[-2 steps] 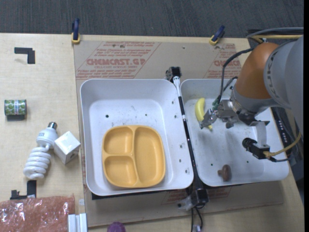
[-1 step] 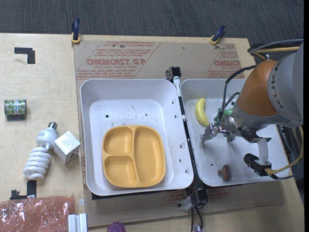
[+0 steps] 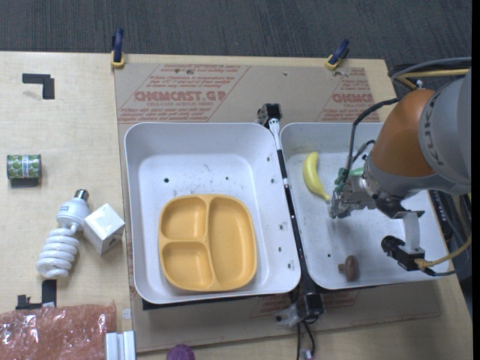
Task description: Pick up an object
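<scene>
A yellow banana [image 3: 314, 175] lies in the right bin [image 3: 330, 272] near its left wall. A small brown object [image 3: 348, 268] rests near the same bin's front edge. My gripper [image 3: 339, 205] hangs over the right bin, just right of the banana's lower end and close to the bin floor. I see nothing between its fingers. The grey arm with its orange band [image 3: 405, 133] covers the right part of that bin.
The left bin [image 3: 142, 223] holds a yellow divided plate [image 3: 208, 241]. On the bench to the left lie a spiral light bulb [image 3: 62, 235], a white cube [image 3: 104, 228], a small green can [image 3: 23, 168] and a pinkish bag [image 3: 52, 332].
</scene>
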`<act>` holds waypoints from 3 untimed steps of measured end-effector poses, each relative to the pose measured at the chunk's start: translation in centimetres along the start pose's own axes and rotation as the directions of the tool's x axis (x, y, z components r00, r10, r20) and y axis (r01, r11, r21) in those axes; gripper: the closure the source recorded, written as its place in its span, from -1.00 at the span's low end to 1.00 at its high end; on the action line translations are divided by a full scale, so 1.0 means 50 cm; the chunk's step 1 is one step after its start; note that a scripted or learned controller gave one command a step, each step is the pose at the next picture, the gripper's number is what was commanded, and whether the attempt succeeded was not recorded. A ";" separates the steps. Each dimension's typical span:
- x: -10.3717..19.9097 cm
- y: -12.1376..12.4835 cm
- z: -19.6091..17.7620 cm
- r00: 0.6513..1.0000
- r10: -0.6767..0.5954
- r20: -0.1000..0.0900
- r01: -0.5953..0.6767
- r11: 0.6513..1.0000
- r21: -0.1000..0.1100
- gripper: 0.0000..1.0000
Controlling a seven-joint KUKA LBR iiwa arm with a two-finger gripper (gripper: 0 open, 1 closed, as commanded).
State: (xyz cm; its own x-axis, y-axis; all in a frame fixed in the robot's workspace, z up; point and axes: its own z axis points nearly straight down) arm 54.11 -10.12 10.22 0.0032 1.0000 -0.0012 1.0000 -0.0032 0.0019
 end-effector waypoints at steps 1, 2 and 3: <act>0.000 0.000 0.000 1.000 0.000 0.000 0.000 1.000 0.000 -1.00; -0.002 0.002 -0.020 1.000 0.001 0.001 -0.001 1.000 -0.002 1.00; -0.002 0.002 -0.020 1.000 0.001 0.001 -0.001 1.000 -0.002 -1.00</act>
State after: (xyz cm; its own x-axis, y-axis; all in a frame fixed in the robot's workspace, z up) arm 54.19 -10.20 11.21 0.0045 1.0000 -0.0021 1.0000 -0.0045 0.0036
